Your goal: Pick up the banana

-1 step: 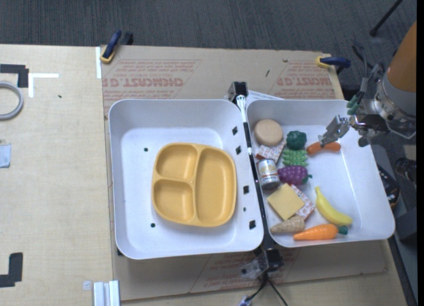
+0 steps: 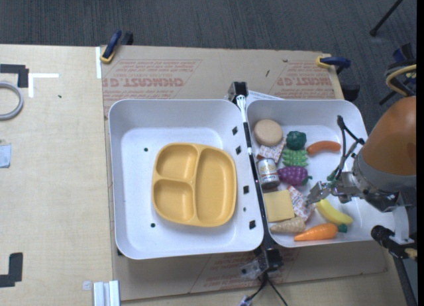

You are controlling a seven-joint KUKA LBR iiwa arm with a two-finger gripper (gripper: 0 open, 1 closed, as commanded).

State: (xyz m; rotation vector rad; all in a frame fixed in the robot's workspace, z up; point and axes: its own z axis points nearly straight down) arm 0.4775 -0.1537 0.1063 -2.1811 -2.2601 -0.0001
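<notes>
The yellow banana (image 2: 333,212) lies in the right bin (image 2: 351,120), near its front right corner, just above an orange carrot (image 2: 318,233). My gripper (image 2: 320,191) hangs over the bin right beside the banana's upper left end, reaching in from the right under the orange band of the arm. Its metal fingers are spread a little and nothing sits between them.
The right bin also holds a round bun (image 2: 268,132), a can (image 2: 267,173), green broccoli (image 2: 295,140), purple grapes (image 2: 293,175), an orange sausage (image 2: 323,146), a cheese slice (image 2: 278,205) and other toy food. The left bin (image 2: 132,185) holds a yellow divided plate (image 2: 195,185).
</notes>
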